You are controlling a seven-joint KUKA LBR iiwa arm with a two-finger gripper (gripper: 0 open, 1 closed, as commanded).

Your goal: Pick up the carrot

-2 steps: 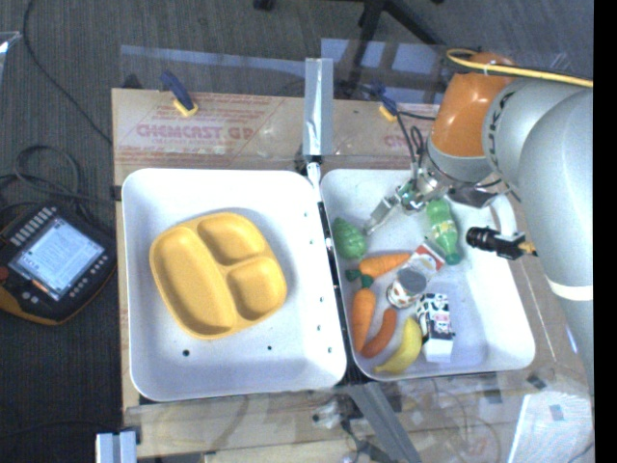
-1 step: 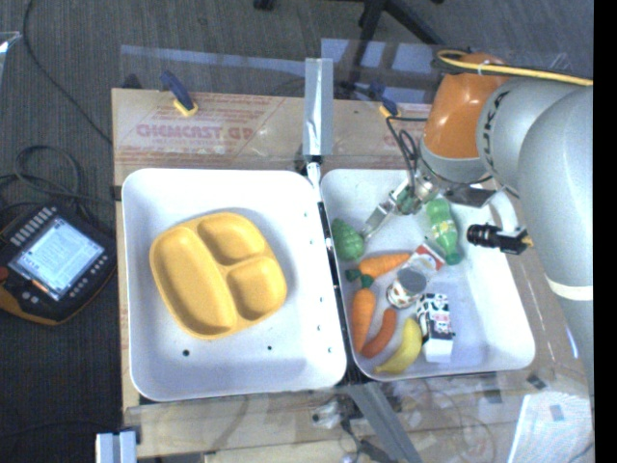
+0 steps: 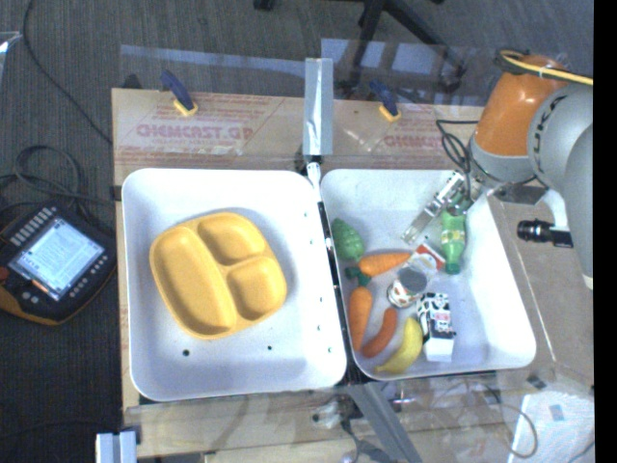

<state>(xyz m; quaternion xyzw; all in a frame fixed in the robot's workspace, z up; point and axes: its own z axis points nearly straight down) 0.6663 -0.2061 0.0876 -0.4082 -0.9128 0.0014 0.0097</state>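
Two carrots lie in the right bin. One carrot lies crosswise near the middle, its green top pointing left. The other carrot lies lengthwise by the bin's left wall. My gripper hangs over the bin's upper part, angled down and to the left from the orange-banded wrist. It is up and to the right of the crosswise carrot, a short gap away, and holds nothing that I can see.
Around the carrots lie a green bottle, a green vegetable, a grey round object, a reddish-orange piece, a banana and a cow-patterned carton. The left bin holds a yellow divided tray.
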